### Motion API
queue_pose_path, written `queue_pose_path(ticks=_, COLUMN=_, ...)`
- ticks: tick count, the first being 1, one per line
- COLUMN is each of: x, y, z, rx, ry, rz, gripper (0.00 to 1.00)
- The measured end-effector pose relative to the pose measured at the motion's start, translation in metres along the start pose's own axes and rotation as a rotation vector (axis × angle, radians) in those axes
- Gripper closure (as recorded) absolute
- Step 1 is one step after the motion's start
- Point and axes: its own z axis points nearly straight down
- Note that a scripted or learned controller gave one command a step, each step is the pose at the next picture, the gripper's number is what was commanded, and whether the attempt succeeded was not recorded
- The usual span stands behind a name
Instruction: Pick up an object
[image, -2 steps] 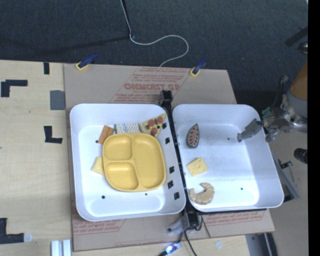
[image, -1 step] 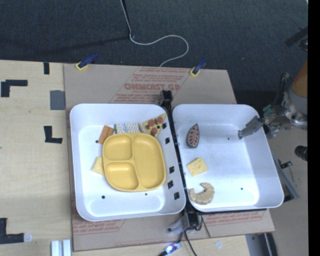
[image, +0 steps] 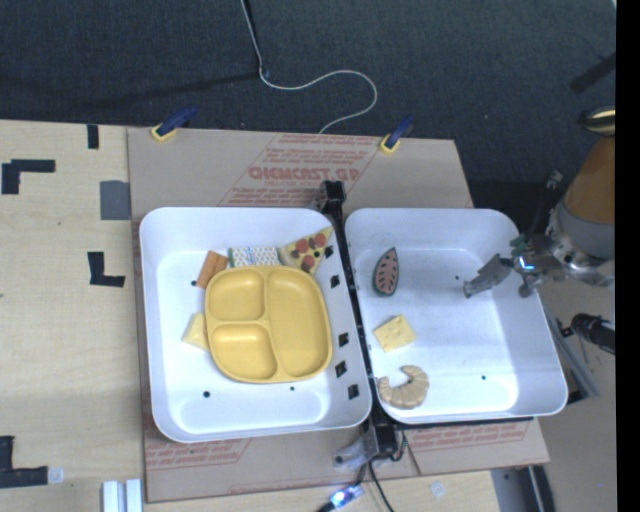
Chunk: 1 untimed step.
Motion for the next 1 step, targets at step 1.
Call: queue_pose_path(ticks=1, x=0.0105, y=0.0007, z=0.0577, rx=0.001, ry=0.001, rz=0.0, gripper=0.0)
